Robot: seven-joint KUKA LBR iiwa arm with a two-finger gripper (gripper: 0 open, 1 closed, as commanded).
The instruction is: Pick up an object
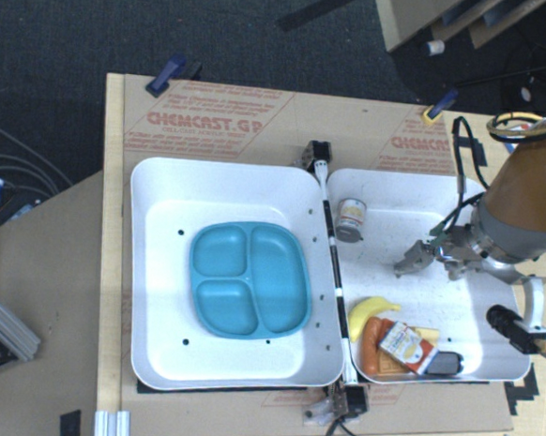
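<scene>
In the right bin a small tin can stands near the back left corner. A yellow banana, an orange item, a red and white packet and a dark flat object lie bunched along the front wall. My gripper hangs over the middle of this bin, to the right of the can and behind the pile. It is open, with nothing between its fingers.
The left bin holds a blue divided plate. A black rail marks the seam between the bins. The grey arm with its orange band covers the right bin's far right side.
</scene>
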